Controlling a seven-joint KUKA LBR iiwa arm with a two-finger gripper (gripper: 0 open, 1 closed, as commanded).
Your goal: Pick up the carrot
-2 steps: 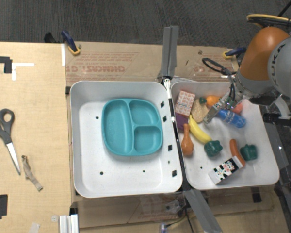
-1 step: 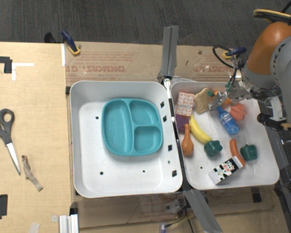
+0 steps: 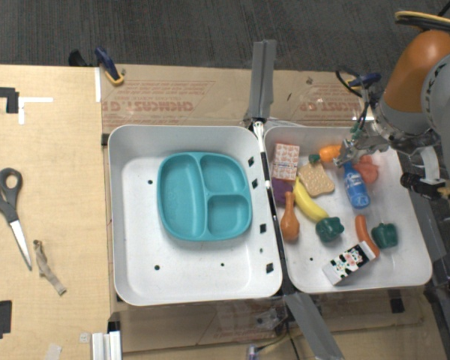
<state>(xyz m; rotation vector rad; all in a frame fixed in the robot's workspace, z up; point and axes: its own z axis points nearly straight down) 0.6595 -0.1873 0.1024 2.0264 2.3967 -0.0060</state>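
The right bin (image 3: 405, 272) holds several toy foods. A slim orange-red carrot (image 3: 362, 229) lies toward its front right, between two green pieces (image 3: 330, 229) (image 3: 385, 235). My gripper (image 3: 352, 150) hangs over the bin's back part, well behind the carrot and apart from it. A small round orange piece (image 3: 329, 154) sits just left of the gripper, and a blue bottle (image 3: 355, 187) and a red-orange piece (image 3: 368, 171) lie right below it. The wrist hides what lies under the gripper.
Also in the right bin are a cracker box (image 3: 286, 161), a bread slice (image 3: 316, 178), a banana (image 3: 310, 203), an orange drumstick-shaped piece (image 3: 289, 221) and a small carton (image 3: 350, 262). The left bin (image 3: 127, 223) holds a teal divided plate (image 3: 205, 196). Scissors (image 3: 11, 208) lie on the bench at left.
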